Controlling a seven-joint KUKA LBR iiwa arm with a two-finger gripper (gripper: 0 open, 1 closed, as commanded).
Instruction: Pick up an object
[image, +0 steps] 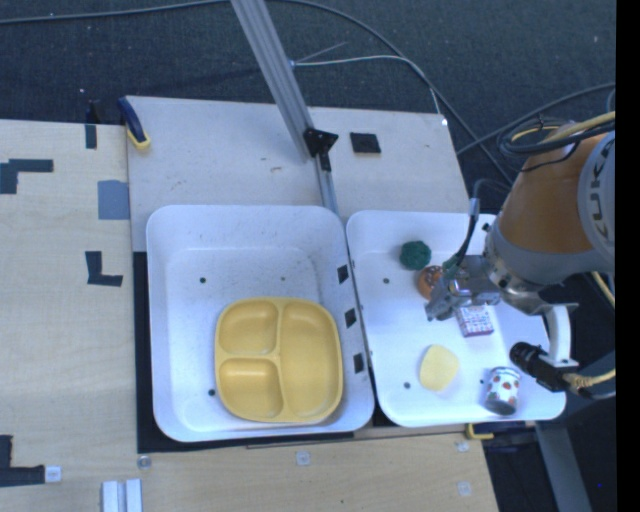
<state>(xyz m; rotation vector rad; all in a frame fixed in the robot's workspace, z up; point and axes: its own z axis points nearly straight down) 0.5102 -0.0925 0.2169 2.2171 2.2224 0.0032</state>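
Observation:
In the right bin (385, 395) lie a dark green ball (415, 253), a pale yellow round piece (439, 367), a small card with a pink pattern (475, 320), an orange-brown object (430, 279) and a grey-white toy with red marks (503, 388). My gripper (447, 296) hangs low over the bin, right beside the orange-brown object and just left of the card. The arm's grey and orange body covers the bin's right side.
The left bin (180, 250) holds a yellow divided plate (279, 358). A metal pole (285, 85) slants across the bench behind the bins. Cables run at the top right, and a black fitting (537, 365) sticks out by the right bin's edge.

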